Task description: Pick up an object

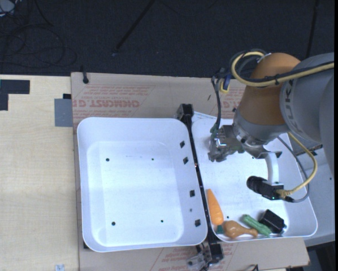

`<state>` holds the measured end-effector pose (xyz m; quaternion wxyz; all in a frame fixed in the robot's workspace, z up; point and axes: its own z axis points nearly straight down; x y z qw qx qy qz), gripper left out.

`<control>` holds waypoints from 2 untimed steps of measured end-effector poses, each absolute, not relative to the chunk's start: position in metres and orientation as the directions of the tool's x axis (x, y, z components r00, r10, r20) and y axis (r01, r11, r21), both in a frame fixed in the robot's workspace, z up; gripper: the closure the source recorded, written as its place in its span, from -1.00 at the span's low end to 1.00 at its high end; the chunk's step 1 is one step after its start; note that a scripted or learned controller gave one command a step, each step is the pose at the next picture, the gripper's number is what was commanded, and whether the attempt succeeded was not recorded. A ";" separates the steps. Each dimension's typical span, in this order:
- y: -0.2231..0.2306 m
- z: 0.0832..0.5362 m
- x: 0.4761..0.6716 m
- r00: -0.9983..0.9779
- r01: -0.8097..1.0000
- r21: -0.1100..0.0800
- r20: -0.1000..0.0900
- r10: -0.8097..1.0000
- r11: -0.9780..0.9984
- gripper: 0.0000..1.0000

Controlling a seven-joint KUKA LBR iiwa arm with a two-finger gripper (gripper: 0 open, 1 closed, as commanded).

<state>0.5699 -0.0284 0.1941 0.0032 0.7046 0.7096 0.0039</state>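
My gripper hangs over the upper left part of the right bin, close to the divider between the bins. Nothing shows in its grasp. Several small objects lie along the right bin's near edge, well below the gripper. An orange carrot-shaped piece lies next to the divider. A tan-orange piece, a green piece and a black block sit in a row to its right.
The left bin lies beside the right one, with black clips along the shared rim. A black part on a white bracket with a yellow cable hangs from the arm over the right bin.
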 end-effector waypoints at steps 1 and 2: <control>0.025 0.200 0.557 -0.005 1.000 -0.003 0.001 1.000 0.005 1.00; 0.078 0.192 0.517 -0.003 1.000 -0.008 0.001 1.000 0.003 1.00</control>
